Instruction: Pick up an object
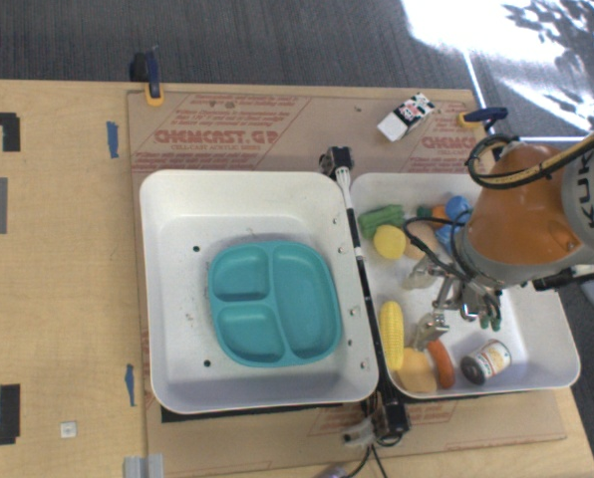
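At the near edge of the right bin [561,366], a small jar [484,360] with a white label lies on its side. Just beside it to the left sits an orange carrot-shaped toy [443,363], touching a pale rounded piece [416,368] at the bin's near-left corner. A yellow corn cob [392,327] lies lengthwise along the bin's left wall.

Above these, the gripper [436,322] hangs low over the middle of the right bin, its metal fingers pointing down just above the carrot-shaped toy and beside the corn cob. Whether its jaws are open or closed cannot be told, and nothing is clearly seen between them. The arm's orange band [521,217] fills the space behind it.

Farther back in the same bin lie a yellow lemon-like toy [389,241], a green piece [382,215], and a blue object [457,208] partly hidden by the arm.

The left bin [167,267] holds a teal divided plate [274,304] lying flat at its centre.

Beyond both bins, a small black-and-white carton [407,116] rests on the cardboard sheet [227,127].
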Robot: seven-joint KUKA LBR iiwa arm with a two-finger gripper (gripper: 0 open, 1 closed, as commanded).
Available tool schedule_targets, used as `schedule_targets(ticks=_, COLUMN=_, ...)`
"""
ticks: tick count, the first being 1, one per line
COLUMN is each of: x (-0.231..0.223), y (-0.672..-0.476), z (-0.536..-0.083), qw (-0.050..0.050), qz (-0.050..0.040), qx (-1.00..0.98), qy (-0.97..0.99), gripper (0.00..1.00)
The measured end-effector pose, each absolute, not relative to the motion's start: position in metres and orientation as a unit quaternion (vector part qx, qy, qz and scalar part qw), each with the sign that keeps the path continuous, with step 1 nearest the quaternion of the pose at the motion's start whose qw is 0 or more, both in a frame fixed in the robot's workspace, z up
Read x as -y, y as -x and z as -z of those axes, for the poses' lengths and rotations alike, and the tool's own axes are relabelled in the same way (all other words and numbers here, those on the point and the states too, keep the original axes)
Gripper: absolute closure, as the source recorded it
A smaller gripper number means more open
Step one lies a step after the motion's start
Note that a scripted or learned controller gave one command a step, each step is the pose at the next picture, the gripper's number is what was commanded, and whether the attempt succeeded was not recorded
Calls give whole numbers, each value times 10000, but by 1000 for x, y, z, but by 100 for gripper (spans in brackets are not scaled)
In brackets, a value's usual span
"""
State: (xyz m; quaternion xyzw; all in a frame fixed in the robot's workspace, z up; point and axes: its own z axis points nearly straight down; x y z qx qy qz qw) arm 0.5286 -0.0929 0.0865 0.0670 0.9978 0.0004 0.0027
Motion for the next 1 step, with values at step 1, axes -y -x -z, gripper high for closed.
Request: schedule_targets(ticks=1, x=95, y=-482, z=-87, qw=44, qz=2, qx=-9999, qy=-95, gripper=0)
